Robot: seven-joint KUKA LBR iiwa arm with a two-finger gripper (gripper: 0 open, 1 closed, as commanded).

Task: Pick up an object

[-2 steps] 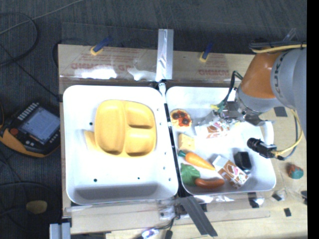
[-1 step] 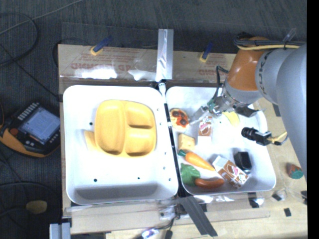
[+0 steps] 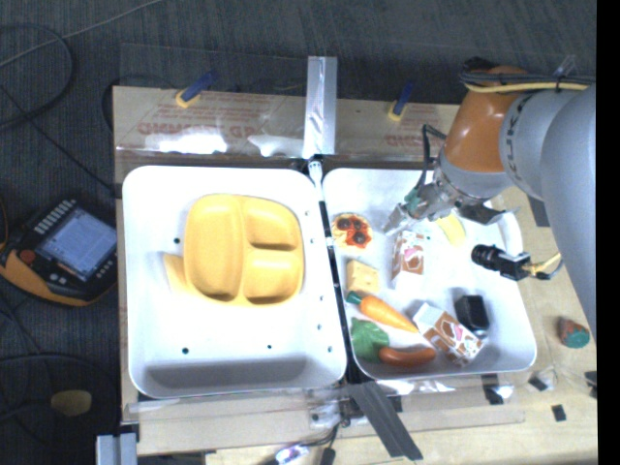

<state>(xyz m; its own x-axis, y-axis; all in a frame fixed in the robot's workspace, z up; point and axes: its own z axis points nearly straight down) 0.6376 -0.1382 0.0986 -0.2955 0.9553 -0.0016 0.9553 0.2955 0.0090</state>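
Both white bins [image 3: 225, 368] look like smooth, slightly glossy plastic. The yellow divided tray [image 3: 242, 248] reads as matt moulded plastic. My orange band [image 3: 481, 134] shines glossy, the grey arm shell [image 3: 562, 153] satin-smooth. The carrot [image 3: 386, 311] and sausage [image 3: 407, 356] look like shiny plastic. The small cartons [image 3: 411, 256] look like printed card. The table [image 3: 145, 114] under me looks like bare matt wood.

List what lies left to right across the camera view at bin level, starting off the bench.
Handheld controller → yellow divided tray in the left bin → pizza slice toy → carton → gripper → black block.
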